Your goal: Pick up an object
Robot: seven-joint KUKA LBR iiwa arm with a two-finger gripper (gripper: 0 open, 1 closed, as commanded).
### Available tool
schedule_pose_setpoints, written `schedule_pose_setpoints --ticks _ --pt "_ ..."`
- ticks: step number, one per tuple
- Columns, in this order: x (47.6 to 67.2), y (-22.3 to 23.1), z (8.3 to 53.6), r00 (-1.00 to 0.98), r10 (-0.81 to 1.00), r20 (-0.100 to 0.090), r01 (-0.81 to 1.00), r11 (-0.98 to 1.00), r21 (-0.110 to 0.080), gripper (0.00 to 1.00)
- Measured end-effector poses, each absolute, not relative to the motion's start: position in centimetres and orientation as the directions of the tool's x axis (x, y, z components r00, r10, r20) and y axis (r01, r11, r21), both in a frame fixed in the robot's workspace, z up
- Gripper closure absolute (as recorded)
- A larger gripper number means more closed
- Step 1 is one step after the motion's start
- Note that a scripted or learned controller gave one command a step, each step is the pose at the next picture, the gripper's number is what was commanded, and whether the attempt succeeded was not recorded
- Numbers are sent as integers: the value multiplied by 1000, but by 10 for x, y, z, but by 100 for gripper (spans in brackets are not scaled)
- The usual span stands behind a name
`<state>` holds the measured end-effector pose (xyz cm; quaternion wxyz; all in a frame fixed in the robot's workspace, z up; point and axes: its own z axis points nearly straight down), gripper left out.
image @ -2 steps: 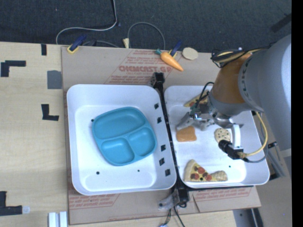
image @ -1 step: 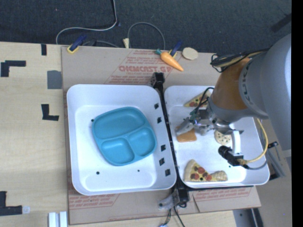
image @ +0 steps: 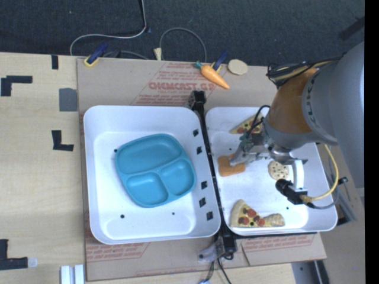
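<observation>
Grey two-finger gripper [image: 241, 157] sits low in the right-hand white bin [image: 315, 222], right of frame centre, directly beside the orange-brown toast-like slab [image: 231, 167]. Jaw state cannot be determined. Blue sectioned plastic plate [image: 155, 168] occupies the left bin [image: 98, 209].

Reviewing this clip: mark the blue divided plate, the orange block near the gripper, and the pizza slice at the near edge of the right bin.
blue divided plate [image: 155, 169], camera view, on its central ridge.
orange block [image: 231, 167], camera view, middle of its top face.
pizza slice [image: 256, 219], camera view, on its topped middle.
</observation>
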<state>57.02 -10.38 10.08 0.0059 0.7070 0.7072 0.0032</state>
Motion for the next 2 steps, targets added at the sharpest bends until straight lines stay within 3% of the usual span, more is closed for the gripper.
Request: schedule_pose_setpoints --ticks 1,2 --pt "540 -39 189 -7 1000 3 1000 7 4 100" --pt "540 -43 184 -2 1000 1 1000 2 -1 0"
